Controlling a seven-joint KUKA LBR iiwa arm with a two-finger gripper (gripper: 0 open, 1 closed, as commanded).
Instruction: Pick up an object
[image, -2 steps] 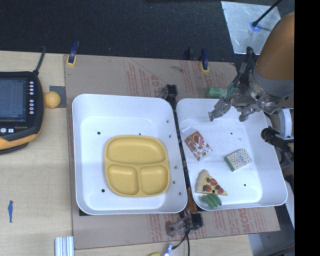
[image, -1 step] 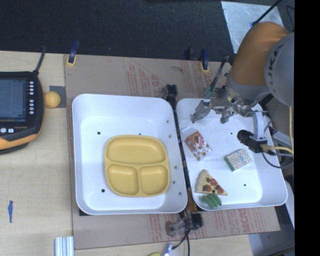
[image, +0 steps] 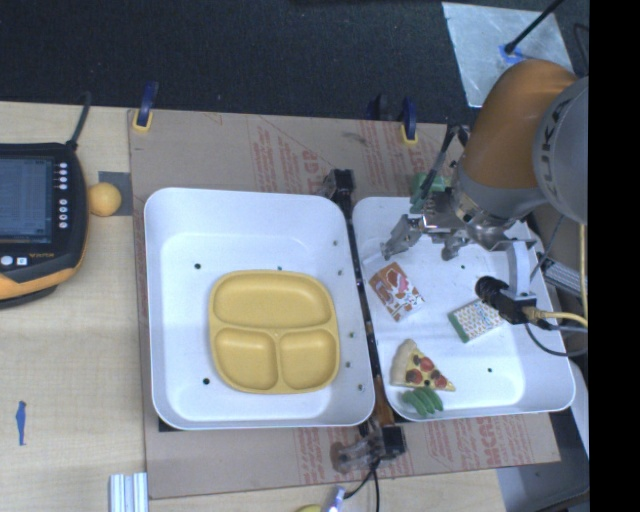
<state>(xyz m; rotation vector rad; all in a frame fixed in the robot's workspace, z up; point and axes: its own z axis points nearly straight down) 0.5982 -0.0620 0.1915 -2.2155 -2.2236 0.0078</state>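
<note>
gripper (image: 428, 238): fingers spread wide, holding nothing | target: small flat red-and-white printed packet (image: 396, 290) just below fingertips | handling: likely light, thin, slippery; pinch across its short edges

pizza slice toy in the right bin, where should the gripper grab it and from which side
Come straight down on the pizza slice, which lies flat in the right bin. Probably close the gripper across the narrower pointed upper half; the green piece crowds its wide crust end.
</note>
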